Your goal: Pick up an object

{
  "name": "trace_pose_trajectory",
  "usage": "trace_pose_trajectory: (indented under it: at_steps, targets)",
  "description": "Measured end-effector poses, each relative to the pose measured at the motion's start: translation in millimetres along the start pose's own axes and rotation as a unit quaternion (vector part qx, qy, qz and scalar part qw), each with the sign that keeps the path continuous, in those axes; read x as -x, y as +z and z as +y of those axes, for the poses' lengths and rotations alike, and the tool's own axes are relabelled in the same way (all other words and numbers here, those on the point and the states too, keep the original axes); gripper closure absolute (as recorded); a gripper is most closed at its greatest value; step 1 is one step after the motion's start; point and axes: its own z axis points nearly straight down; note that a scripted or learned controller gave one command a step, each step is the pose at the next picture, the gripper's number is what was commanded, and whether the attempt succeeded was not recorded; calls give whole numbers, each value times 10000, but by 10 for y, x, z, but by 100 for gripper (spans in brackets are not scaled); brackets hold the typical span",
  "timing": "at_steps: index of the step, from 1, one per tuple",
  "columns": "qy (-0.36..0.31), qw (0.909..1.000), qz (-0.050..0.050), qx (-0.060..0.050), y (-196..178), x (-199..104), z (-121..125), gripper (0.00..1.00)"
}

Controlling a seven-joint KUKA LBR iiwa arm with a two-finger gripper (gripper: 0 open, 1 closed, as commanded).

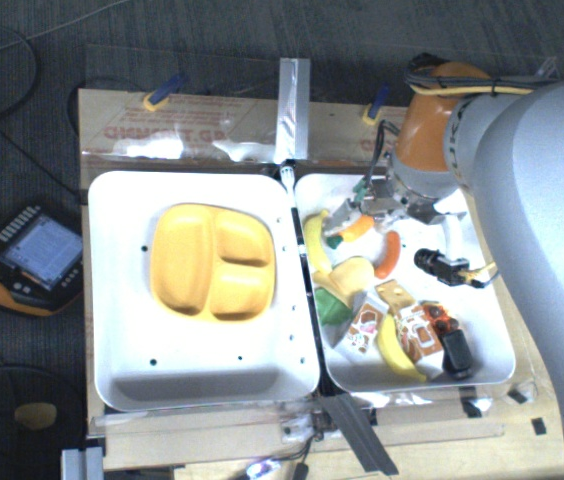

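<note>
My gripper [370,206] hangs low over the back of the right bin [492,313], under the orange wrist band. Just below it lies an orange carrot with a green end [352,230], very close to the fingertips, and I cannot tell if they touch it. Next to the carrot are a red-orange pepper [389,254] and a yellow banana [313,240] along the bin's left wall. Nothing shows as lifted.
Further forward in the right bin lie a pale yellow piece [350,273], a green piece [330,308], small printed cartons [365,328], a second banana [398,350] and a black block [456,353]. The left bin [122,368] holds a yellow divided plate [212,260].
</note>
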Motion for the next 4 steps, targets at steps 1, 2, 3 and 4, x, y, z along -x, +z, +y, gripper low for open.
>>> trace_pose_trajectory:
  at_steps: [1,2,3,4]
  targets:
    - [6,10000,0,-49,-75,-2,-23,100]
    - [398,9992,24,-42,-1033,-451,218,100]
    - [1728,9849,22,-60,-735,-85,15,100]
    - [2241,9745,20,-57,-941,-453,162,100]
